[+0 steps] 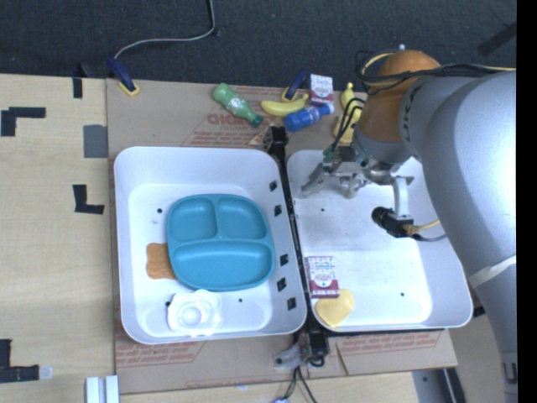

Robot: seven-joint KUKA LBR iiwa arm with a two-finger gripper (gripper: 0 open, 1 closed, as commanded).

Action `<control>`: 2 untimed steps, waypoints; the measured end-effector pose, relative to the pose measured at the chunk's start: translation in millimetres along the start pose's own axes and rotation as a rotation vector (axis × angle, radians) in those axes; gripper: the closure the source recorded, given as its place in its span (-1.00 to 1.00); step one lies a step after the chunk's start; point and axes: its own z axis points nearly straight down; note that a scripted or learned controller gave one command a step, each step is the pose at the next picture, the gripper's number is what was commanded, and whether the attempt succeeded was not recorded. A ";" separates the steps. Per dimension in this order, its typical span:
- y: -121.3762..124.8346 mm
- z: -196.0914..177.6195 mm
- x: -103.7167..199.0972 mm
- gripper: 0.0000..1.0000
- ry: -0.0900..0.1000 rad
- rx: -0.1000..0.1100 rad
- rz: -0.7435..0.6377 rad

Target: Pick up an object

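Observation:
My gripper (330, 185) hangs over the back left corner of the right bin (436, 296), its fingers spread open with nothing between them. A small red and white box (322, 276) lies near that bin's front left corner, with a yellow piece (334, 308) just in front of it. Both are well in front of the gripper. In the left bin (134, 175) a blue divided plate (221, 242) rests partly over an orange item (157, 261). A white object (194, 314) lies in front of the plate.
Behind the bins on the cardboard lie a green bottle (236, 104), a banana (283, 107), a blue bottle (306, 117) and a small box (321, 86). The black divider (286, 217) separates the bins. The grey arm (470, 166) covers the right bin's back right.

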 end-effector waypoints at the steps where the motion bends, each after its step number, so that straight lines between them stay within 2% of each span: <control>1: -24.4 -0.6 -2.9 -1.00 0.000 -0.001 -0.001; 2: -24.2 -10.3 -2.6 1.00 0.000 -0.001 -0.001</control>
